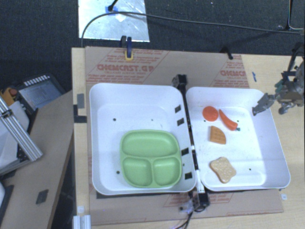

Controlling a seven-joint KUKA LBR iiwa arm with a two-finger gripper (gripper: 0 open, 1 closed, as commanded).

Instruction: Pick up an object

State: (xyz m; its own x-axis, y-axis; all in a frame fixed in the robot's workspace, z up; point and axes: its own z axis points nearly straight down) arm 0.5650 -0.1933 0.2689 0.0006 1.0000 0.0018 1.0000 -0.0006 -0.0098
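Nearest us lies the bread (pixel 223 169), a pale toast-shaped slice near the front of the right bin (pixel 271 147). From the pincer (pixel 272 105), which hangs at the far right over that bin's back corner, the bread sits well to the left and well toward us. We can make out one grey finger pointing down and left and another part behind it, but we cannot tell whether the pincer is released or clenched; nothing shows between its tips.

Closer to the pincer, just to its left and a little toward us, lies the chilli (pixel 228 120), a slim red-orange piece set at a slant. Just beyond it on the left is the tomato (pixel 210 113), a round orange-red piece. The wedge (pixel 217 135), an orange slab, lies a little nearer us than those two. All four sit apart from one another on the bin floor. Far left of the pincer, in the left bin (pixel 105 104), rests a green tray (pixel 151 158) with three compartments.

We judge these to be toy food pieces: light, stiff and probably smooth plastic, not fragile. The chilli looks the handiest pick, being nearest and narrow; we would close across its short width at mid-length. The tomato may roll or squirt out of the fingers. The bread and wedge lie flat and low, so we would take them across their narrower span, edge to edge.
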